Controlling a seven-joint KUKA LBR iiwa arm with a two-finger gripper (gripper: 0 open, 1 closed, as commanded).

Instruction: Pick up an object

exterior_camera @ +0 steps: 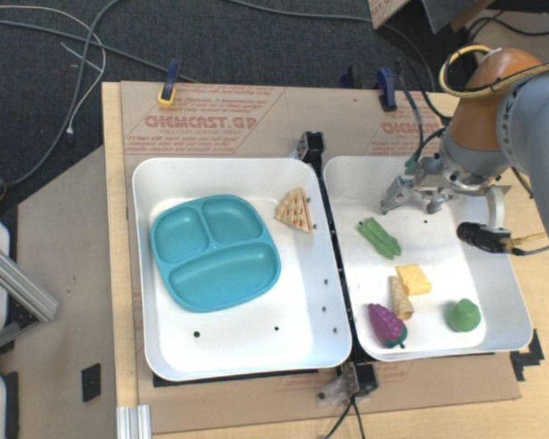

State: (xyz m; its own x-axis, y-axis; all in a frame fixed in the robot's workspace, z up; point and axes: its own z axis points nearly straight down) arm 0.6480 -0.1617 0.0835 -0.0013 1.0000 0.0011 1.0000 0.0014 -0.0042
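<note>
Gripper (417, 193) hangs low over the far end of the right bin (503, 337), wrist pointing down. Released or clenched: cannot tell from this angle. Nothing is visibly held in it.

Candidate objects all lie on the near side of me, loose on the bin floor and apart from the walls, which I judge leaves room for a top-down approach:
- green pea pod (378, 237), closest, just nearward and slightly to view-left of me, lying flat on a diagonal. Likely the easiest target.
- yellow block (414, 279), farther nearward, touching a tan piece (400, 296).
- purple toy eggplant (386, 325), beyond those, near the front rim.
- green round toy (463, 315), nearward and to view-right of me.

Across the divider, well to view-left of me, the left bin (165, 355) holds a teal divided plate (217, 251) and a toy pizza slice (295, 210).

Surface: both bins sit on a cardboard sheet (210, 117), pinned at its far edge by blue clamps (171, 71). Room: dark carpet (37, 80) with loose cables (82, 44) beyond.
</note>
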